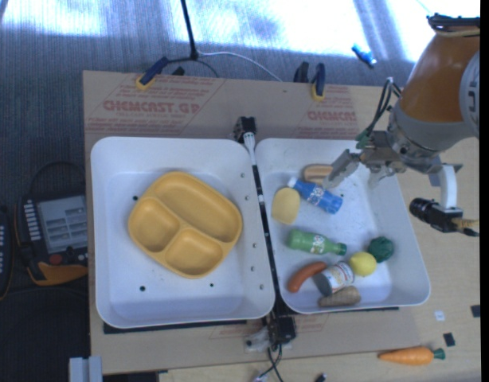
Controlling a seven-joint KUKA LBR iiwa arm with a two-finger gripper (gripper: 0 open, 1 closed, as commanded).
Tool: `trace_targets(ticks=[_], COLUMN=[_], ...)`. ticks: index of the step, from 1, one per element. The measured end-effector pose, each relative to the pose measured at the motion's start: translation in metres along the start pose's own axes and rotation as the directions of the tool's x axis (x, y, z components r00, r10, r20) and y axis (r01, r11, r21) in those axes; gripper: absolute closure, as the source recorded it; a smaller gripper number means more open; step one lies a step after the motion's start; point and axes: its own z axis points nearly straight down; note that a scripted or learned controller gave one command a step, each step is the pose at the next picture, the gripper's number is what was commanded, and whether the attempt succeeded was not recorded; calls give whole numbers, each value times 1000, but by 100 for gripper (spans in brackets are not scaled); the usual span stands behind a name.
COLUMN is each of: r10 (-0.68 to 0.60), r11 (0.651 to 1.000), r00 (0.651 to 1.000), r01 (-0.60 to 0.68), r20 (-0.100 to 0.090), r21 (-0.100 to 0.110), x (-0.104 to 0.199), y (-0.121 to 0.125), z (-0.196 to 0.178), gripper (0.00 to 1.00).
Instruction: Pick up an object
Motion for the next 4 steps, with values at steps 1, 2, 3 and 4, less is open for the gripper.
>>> trace_targets(ticks=[1,2,3,4], r10=[0,0,0,-1], r11=[1000,1000,1000,1000], r00=[1000,1000,1000,1000], r01=[0,0,0,1], r20=[0,1,4,0], r21=[-1,-1,-5,-2], x=[19,7,6,51], y=[27,58,58,29], z=[106,148,137,55], gripper=[0,0,100,100])
